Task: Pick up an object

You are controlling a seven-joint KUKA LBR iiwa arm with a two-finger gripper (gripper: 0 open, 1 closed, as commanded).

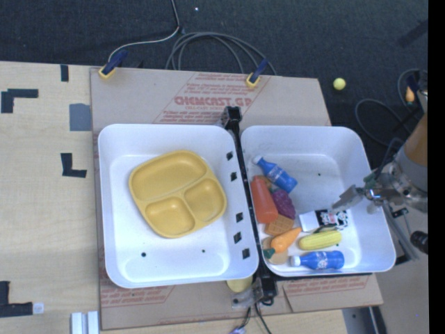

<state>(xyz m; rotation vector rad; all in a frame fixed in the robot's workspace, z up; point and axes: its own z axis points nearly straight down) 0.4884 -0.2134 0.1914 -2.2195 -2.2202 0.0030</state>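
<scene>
Nearest: glossy yellow three-compartment plate in left bin. Right of it, right bin: blue bottle, orange bottle, yellow corn-shaped toy, second blue bottle. Hand over that bin's right rim; grip unreadable.

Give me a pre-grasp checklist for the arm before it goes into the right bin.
1. Gripper above the right bin, near its right wall: ok.
2. Nothing held yet: ok.
3. Targets present: yellow corn, blue bottle, orange carrot: ok.
4. Objects spaced for a clean grasp: not ok, they crowd together along the divider.
5. Nearest item, the white card, lying flat: ok.
6. Gripper opening: cannot tell.
</scene>
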